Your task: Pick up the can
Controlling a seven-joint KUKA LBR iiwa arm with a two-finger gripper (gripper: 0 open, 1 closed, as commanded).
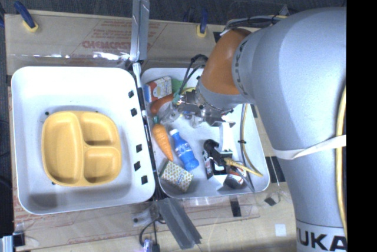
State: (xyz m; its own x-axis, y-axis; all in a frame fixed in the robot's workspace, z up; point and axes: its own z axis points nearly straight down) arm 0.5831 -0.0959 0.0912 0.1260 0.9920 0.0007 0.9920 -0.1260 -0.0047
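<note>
Left bin: a yellow tray takes up the middle, with bare white floor all round it, widest along the top.
Right bin: crowded, and the arm hangs over its upper right part.
Right bin, left side: a can sits in the upper corner, with a carrot below it, a blue bottle just beside the carrot, and a patterned packet at the bottom.
Open floor: a small patch right of the bottle and a strip along the bottom wall.
</note>
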